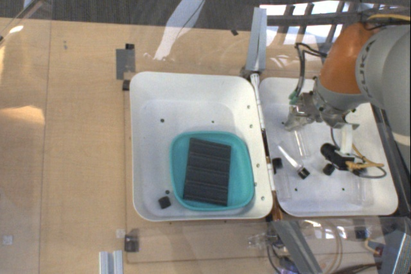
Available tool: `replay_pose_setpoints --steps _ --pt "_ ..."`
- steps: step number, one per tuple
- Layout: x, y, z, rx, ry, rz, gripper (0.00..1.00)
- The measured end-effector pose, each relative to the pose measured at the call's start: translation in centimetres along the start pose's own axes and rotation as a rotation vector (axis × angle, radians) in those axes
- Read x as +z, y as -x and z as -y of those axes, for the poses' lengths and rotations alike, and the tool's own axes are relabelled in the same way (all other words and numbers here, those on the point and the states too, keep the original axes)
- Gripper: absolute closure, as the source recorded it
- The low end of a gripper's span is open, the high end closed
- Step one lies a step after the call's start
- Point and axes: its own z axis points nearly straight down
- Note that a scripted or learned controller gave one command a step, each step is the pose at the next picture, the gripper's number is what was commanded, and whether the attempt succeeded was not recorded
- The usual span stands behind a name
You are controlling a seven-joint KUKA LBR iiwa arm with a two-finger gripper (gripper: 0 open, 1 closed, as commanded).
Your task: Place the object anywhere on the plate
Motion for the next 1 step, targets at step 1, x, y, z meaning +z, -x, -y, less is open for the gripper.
replay_pose_setpoints --steps 1 --pt "-9.95 -7.43 3.76 -0.117 0.000 -0.001 1.00"
